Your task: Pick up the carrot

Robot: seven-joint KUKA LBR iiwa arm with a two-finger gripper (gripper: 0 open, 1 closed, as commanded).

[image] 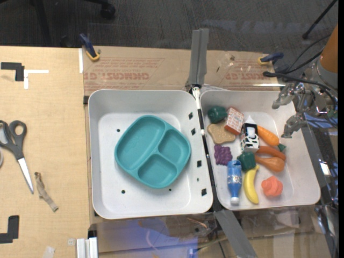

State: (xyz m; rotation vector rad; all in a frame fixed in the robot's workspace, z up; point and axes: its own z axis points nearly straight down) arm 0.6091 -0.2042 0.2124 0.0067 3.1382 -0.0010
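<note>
The carrot (267, 136), orange and tapered, lies in the right bin (309, 195) among several toy foods, just right of a black-and-white carton (250, 137). My gripper (286, 114) hangs over the bin's upper right part, up and to the right of the carrot and apart from it. Its two metal fingers (281, 99) stand spread. It is open, and nothing sits between them.
Two more orange pieces (270, 158) lie just below the carrot. Around them are a banana (251, 186), a blue bottle (234, 181), purple grapes (222, 155), a bread slice (220, 133) and a red box (234, 121). The left bin (99, 144) holds a teal divided plate (153, 152). Scissors (16, 144) lie far left.
</note>
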